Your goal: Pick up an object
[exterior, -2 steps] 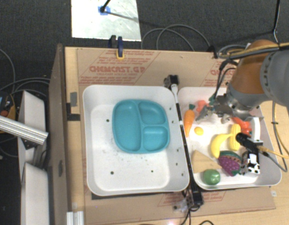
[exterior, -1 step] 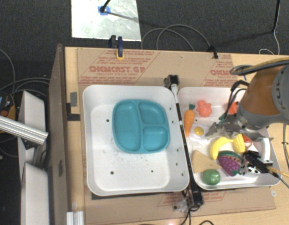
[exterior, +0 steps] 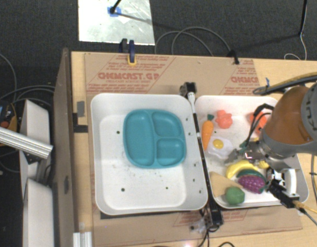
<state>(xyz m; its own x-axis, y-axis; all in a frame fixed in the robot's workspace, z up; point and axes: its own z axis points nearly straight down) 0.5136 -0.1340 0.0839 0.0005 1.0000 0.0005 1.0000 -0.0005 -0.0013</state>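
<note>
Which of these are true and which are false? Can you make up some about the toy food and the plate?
1. The blue plate lies in the left bin. True.
2. The carrot lies on the blue plate. False: it lies in the right bin, near the divider.
3. The banana is beside the purple grapes. True.
4. The green ball is in the left bin. False: it is in the right bin's near corner.

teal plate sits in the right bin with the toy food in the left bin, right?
Not quite: the camera view shows the teal plate in the left bin; the toy food, such as the carrot and banana, is in the right bin.
</note>
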